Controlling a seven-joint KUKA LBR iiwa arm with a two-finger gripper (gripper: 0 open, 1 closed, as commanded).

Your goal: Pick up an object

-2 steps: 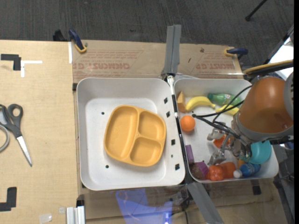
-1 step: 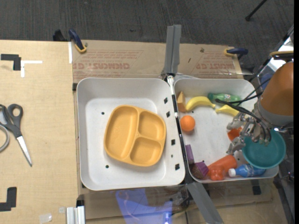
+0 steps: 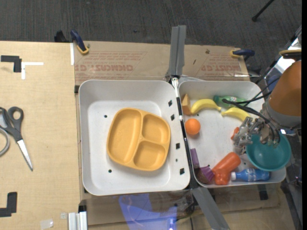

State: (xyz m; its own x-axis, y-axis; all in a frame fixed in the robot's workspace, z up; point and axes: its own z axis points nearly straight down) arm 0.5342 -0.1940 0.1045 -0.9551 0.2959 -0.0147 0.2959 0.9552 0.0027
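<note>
While the claw (image 3: 259, 134) hangs low over the right edge of the right bin (image 3: 218, 86), I cannot tell from where I stand whether it is apart or together. It sits on, or just above, the near rim of a teal bowl (image 3: 269, 153), and I see nothing held in it. That bowl, at the lower right of the frame, looks the likely thing to lift: thin hard plastic, I judge, light and stiff but smooth, so a pinch across the rim wall should serve better than any try at its round belly. Just left of it lie an orange carrot-shaped toy (image 3: 225, 166) and a blue bottle (image 3: 250, 176); further up are an orange ball (image 3: 192, 127) and two yellow bananas (image 3: 205, 105). Over in the left bin (image 3: 91, 143) rests a yellow divided plate (image 3: 138, 139), and scissors (image 3: 18, 133) lie at far left.
</note>
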